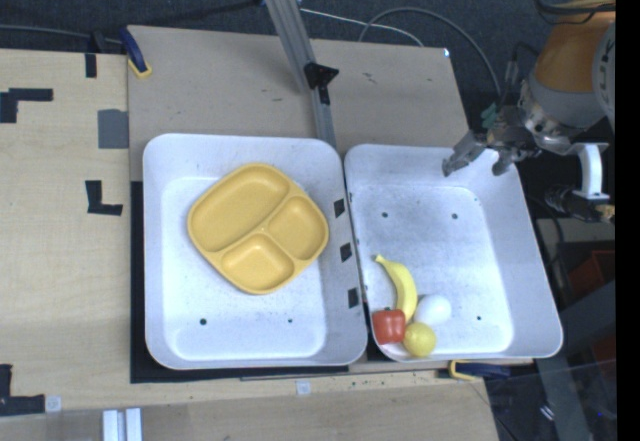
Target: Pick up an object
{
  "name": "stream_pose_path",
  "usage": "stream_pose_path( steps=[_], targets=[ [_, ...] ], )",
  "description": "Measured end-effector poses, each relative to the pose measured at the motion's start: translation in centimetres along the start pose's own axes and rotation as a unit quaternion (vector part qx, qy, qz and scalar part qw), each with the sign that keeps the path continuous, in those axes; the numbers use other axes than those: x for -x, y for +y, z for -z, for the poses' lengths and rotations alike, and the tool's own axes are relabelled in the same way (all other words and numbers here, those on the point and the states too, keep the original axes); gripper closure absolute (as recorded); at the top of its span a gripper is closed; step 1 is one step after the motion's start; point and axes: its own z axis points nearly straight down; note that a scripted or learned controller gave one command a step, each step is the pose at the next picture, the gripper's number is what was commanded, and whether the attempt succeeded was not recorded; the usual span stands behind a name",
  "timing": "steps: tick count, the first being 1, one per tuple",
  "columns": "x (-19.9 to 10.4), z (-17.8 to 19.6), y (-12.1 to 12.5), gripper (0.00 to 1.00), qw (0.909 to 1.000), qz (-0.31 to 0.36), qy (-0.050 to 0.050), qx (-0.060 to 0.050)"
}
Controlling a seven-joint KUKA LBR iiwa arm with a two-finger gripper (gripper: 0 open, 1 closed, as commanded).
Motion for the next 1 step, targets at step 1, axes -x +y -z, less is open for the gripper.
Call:
stream_pose_path(
  steps=[1],
  targets=[
    [0.01, 0.00, 0.00, 0.00, 1.0000, 0.000, 0.000, 0.000]
  ],
)
